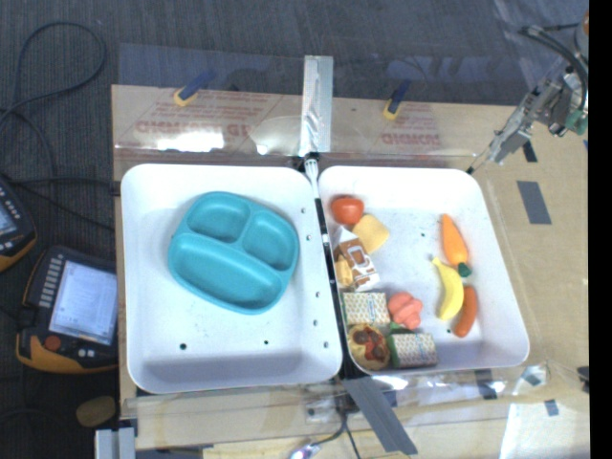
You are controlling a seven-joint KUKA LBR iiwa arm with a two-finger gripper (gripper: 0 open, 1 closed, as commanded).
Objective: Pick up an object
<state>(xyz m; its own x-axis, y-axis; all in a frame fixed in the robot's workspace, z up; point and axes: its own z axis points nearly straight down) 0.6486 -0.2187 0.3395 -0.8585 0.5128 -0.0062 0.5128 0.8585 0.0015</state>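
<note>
My gripper (499,149) hangs above the bench just outside the far right corner of the right bin (497,256), with nothing visibly held. In that bin lie a red tomato (347,208), a yellow block (372,232), a carrot (453,240), a banana (448,291) and an orange-red sausage (466,312). Along the bin's left side sit a brown snack packet (356,264), a cracker (365,306), a pink toy (405,309), a round pastry (368,345) and a small patterned packet (413,350). All of these lie well below and left of the gripper.
The left bin (153,342) bears a blue divided plate (234,251). A metal post (316,103) stands behind the seam between the bins. A teach pendant (72,309) and cables lie off the bench at the left.
</note>
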